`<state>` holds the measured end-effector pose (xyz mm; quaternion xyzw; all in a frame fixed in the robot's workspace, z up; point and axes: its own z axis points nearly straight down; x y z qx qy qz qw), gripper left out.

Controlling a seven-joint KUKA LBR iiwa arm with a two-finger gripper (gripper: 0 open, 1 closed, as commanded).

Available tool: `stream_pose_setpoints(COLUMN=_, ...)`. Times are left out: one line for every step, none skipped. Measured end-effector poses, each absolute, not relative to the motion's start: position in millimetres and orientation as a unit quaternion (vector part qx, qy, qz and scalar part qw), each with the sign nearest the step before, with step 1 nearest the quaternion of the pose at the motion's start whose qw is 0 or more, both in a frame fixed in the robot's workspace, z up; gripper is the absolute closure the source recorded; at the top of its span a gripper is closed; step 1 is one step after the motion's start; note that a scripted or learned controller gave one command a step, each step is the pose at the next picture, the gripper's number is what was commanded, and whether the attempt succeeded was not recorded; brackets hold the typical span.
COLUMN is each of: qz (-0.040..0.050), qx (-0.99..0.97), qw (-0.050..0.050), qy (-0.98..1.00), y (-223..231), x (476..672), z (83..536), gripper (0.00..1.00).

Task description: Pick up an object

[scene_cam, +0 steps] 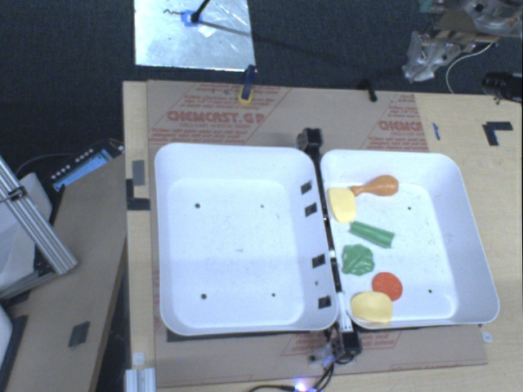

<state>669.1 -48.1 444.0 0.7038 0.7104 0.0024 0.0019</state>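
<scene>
Nearest the camera, a yellow lemon-shaped toy (pixel 372 306) lies in the right bin (pixel 472 243), close against its near rim and inner wall. Just behind it sits a red round toy (pixel 387 285), then a green leafy toy (pixel 357 260), a green pod-shaped toy (pixel 373 234), a pale yellow block (pixel 342 205) and, farthest back, an orange drumstick-shaped toy (pixel 377 188). All six rest on the bin floor, so no pick is yet accomplished; approach, descent, grasp and lift all remain.

Items crowd the inner side of the right bin, near the divider between bins. The outer half of that bin is bare and offers open room for descent. The red toy and lemon toy nearly touch; the pod and drumstick stand more apart and appear easier to isolate. The left bin (pixel 176 219) carries nothing.

Farthest away, the gripper (pixel 426 55) hangs above the tabletop (pixel 507 186) beyond the far right corner, well apart from every toy. Whether it is wide or narrow cannot be told.
</scene>
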Motion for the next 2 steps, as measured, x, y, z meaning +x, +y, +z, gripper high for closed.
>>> stream_pose_setpoints(qz=0.0036, qx=0.703, qw=0.002, qy=0.711, y=21, x=668.7, z=490, gripper=1.0)
stream_pose_setpoints(qz=0.0026, qx=0.705, qw=0.002, qy=0.71, y=47, x=668.5, z=517, gripper=1.0)
